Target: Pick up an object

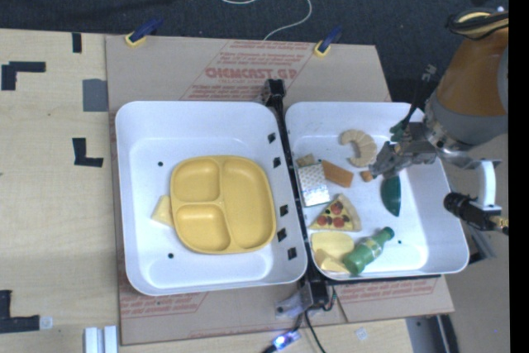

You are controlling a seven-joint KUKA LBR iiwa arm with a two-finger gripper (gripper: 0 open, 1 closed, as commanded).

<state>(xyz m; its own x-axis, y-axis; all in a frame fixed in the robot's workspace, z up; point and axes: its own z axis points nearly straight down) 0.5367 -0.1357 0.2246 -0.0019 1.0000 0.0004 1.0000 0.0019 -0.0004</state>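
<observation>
The two-finger gripper [382, 165], its grasp impossible to tell, hovers mid right white bin [430, 256] between tan croissant-shaped toy [359, 144] and dark green leaf-shaped piece [391, 194], so it may close on neither

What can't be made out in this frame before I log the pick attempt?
- Gripper: too small and dark against the bin in the camera view to tell its state or whether it touches anything.
- Pale yellow piece: partly hidden under the yellow divided plate.
- Yellow item: partly covered by the green bottle.
- Arm: cut off by the right edge.
</observation>
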